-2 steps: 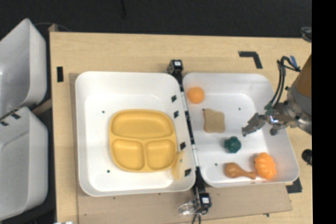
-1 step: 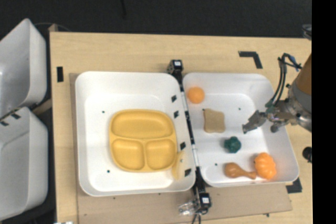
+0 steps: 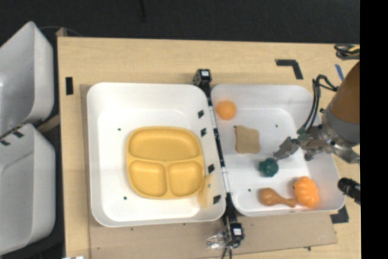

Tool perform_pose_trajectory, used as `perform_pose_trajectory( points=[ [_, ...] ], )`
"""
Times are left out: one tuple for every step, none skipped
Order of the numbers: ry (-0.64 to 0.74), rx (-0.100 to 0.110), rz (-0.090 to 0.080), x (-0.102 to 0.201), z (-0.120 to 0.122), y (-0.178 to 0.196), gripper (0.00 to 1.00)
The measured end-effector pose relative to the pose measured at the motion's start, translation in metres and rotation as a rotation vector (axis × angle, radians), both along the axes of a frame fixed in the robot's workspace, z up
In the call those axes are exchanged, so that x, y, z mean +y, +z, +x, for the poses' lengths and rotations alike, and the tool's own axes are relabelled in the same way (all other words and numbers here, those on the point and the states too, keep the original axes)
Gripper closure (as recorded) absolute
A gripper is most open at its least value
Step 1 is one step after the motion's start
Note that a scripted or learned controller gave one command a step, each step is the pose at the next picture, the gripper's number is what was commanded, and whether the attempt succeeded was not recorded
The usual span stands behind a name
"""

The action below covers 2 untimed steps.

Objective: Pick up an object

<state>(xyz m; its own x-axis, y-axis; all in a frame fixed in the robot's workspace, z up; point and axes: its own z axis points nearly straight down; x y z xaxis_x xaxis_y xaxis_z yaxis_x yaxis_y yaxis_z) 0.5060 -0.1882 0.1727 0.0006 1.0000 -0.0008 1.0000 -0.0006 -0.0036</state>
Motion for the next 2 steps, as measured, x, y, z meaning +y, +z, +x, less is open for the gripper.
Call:
perform_pose_trajectory(
  points=[
    [-0.001,0.0,0.001,0.006,-0.005,-0.046,0.0],
    [-0.003,-0.002,0.0,0.005,-0.005,-0.073,0.0]
  ],
)
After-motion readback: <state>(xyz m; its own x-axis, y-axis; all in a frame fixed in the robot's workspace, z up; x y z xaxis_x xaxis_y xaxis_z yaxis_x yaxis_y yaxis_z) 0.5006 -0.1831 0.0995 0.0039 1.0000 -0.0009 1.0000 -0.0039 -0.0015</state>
